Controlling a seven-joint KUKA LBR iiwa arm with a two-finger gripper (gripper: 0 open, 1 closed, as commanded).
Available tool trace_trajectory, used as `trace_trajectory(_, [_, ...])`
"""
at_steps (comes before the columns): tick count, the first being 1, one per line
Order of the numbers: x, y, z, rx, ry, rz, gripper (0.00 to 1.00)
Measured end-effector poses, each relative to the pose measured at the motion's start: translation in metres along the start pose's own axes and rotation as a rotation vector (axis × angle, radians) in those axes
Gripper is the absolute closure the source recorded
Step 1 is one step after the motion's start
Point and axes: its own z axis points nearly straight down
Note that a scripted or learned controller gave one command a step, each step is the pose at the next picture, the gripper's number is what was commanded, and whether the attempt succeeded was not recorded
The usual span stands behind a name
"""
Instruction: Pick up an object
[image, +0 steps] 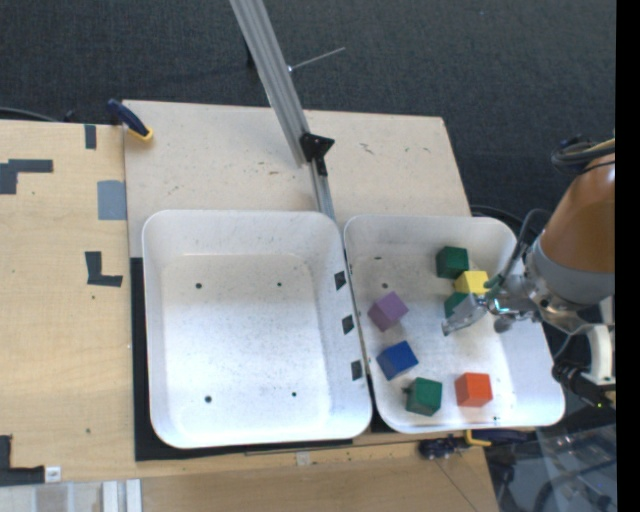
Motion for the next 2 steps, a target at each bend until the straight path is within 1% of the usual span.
trace_trajectory(1, [0.001, 0.001, -0.002, -0.005, 0.0, -0.002, 0.0])
trace_trajectory(2, [0.005, 0.003, 0.042, 0.0, 0.0, -0.001, 0.0])
